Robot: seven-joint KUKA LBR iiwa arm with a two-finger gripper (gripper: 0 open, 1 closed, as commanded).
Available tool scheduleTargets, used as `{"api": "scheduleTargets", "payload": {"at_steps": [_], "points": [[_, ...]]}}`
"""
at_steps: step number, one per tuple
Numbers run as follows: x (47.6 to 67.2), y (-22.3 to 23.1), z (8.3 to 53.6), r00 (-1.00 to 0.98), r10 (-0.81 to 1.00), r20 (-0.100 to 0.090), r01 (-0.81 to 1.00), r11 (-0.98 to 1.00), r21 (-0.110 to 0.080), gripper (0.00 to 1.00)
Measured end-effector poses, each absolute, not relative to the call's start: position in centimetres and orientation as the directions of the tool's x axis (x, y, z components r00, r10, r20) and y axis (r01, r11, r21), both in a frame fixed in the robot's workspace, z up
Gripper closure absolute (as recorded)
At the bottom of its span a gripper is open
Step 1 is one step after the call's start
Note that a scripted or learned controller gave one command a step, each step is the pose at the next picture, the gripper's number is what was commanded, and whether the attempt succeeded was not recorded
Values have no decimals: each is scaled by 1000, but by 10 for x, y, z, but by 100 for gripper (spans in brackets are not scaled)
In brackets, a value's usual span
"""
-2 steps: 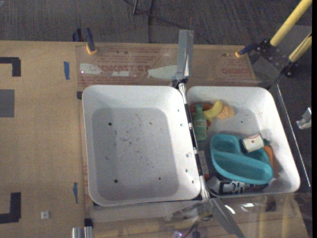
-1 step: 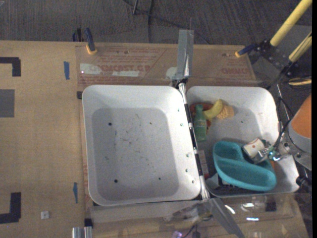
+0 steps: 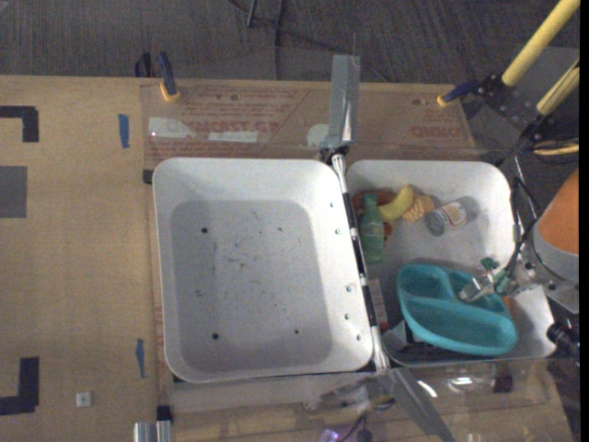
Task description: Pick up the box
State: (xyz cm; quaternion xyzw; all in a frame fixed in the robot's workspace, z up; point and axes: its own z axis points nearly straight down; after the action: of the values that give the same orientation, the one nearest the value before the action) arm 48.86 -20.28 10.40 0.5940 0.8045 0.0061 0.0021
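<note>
A small orange and white box (image 3: 420, 208) lies at the back of the right bin (image 3: 488, 175), pressed against a yellow banana (image 3: 398, 202). My gripper (image 3: 482, 284) hangs over the right part of the bin, just above the right rim of a teal divided tray (image 3: 451, 316). It is well in front of and to the right of the box and touches nothing that I can make out. The arm's orange band (image 3: 566, 224) shows at the right edge.
A green bottle (image 3: 372, 229) lies along the right bin's left wall, with something red (image 3: 386, 230) beside it. A small can (image 3: 446, 217) lies right of the box. A dark flat item (image 3: 414, 348) sticks out under the teal tray. The left bin (image 3: 175, 191) is beside it.
</note>
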Motion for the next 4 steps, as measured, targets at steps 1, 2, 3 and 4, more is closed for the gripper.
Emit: {"api": "scheduleTargets", "payload": {"at_steps": [1,2,3,4], "points": [[480,-224,222,-217,976,-2,976,217,3,0],[489,-219,107,-23,1000,0,999,23,25,0],[480,-224,240,-233,972,-2,972,233,3,0],[482,-180,106,-391,920,-3,920,391,8,0]]}}
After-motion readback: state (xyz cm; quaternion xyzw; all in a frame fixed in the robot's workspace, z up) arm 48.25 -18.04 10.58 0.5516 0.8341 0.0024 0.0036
